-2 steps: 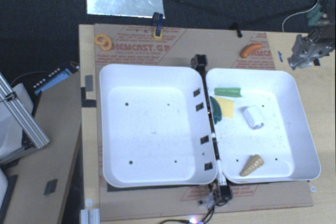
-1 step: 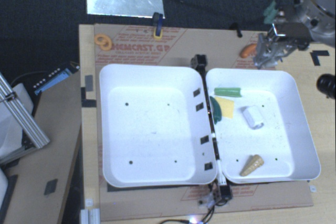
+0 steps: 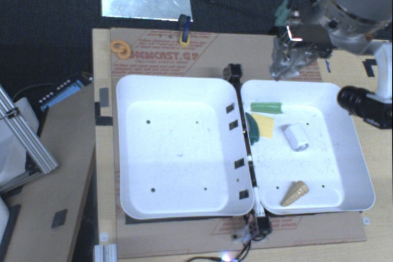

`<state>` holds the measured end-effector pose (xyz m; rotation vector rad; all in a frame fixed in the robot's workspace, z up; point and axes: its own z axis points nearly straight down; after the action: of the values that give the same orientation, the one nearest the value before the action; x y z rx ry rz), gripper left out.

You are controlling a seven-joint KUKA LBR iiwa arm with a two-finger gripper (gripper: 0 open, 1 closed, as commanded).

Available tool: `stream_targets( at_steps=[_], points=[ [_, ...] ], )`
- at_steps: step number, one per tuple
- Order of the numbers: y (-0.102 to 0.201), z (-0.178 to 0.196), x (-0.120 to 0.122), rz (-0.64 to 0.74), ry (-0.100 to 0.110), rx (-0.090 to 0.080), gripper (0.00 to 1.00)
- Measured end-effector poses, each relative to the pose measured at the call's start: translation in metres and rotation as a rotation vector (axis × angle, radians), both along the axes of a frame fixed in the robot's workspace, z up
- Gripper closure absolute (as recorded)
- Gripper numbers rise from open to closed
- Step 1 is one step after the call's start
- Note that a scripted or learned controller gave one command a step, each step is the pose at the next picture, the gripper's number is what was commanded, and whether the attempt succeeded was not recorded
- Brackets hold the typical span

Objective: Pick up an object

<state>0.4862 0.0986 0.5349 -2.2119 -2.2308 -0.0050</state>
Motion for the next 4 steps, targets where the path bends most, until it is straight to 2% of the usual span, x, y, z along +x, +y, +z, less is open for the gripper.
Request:
stream_targets(
  at_steps=[1, 2, 3, 4],
  points=[
    [0.041, 0.0, 0.0, -0.001, 0.0, 0.0, 1.0],
    [-0.052, 0.001, 0.001, -0.017, -0.001, -0.004, 1.0],
    [-0.131, 0.001, 0.0, -0.016, -0.002, -0.004, 1.0],
    [-0.063, 0.0, 0.0, 0.002, -0.001, -0.001, 1.0]
  ],
)
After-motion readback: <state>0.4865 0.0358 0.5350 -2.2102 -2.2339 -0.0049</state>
